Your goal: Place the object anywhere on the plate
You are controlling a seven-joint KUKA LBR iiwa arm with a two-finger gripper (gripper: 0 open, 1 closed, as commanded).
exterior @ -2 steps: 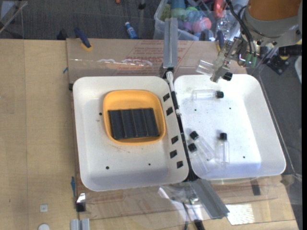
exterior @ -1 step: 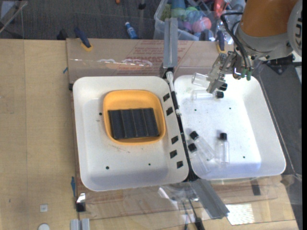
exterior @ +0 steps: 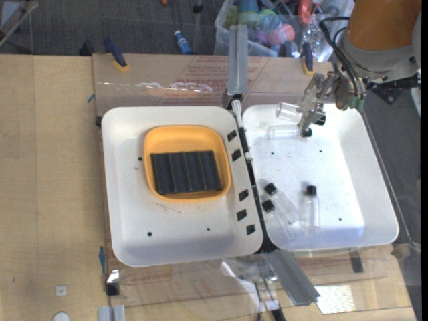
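Hanging over the far part of the right bin (exterior: 374,179), the gripper (exterior: 309,116) sits below the grey arm (exterior: 381,19) and its orange band; whether the jaws are open or closed cannot be told, though a clear vial (exterior: 289,111) lies just at their tip, and it cannot be told if it is gripped. Right bin contents: a second clear vial (exterior: 281,133) near the far left part, lying flat; two more clear vials with black caps toward the near side, one (exterior: 281,202) tilted by the divider, one (exterior: 310,206) lying beside it, close together. Left bin (exterior: 120,199) contents: an orange plate (exterior: 155,142), roughly square with rounded corners, at the middle, bearing a black ribbed block (exterior: 186,172) that covers most of its floor. The bins touch along a shared edge marked with black tabs. Both rest on cardboard on the wooden desk (exterior: 40,179). Behind the desk, a clear tub (exterior: 267,12) of coloured items stands on the floor.
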